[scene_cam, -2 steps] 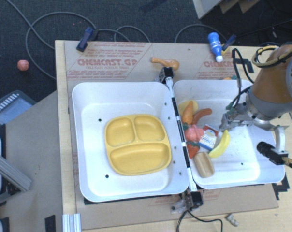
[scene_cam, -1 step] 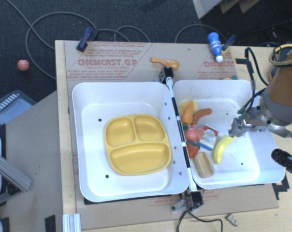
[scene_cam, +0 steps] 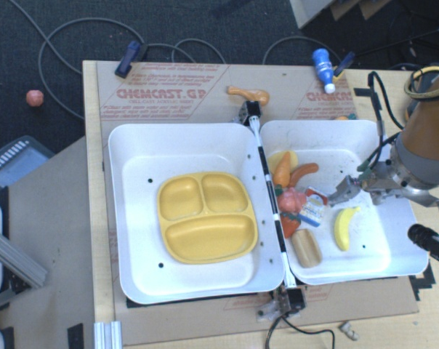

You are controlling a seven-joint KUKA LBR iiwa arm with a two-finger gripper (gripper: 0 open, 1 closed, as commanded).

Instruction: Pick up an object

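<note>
The pincer (scene_cam: 348,188), its spread impossible to tell, hovers just above the banana (scene_cam: 342,227), whose long axis runs near-to-far in the right bin (scene_cam: 365,266).

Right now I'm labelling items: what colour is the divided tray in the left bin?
Yellow; the divided tray shows plainly in the camera view.

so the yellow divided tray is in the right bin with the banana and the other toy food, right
Not quite. The camera view shows the yellow divided tray in the left bin. The banana and the other toy food lie in the right bin, by the end effector.
</note>
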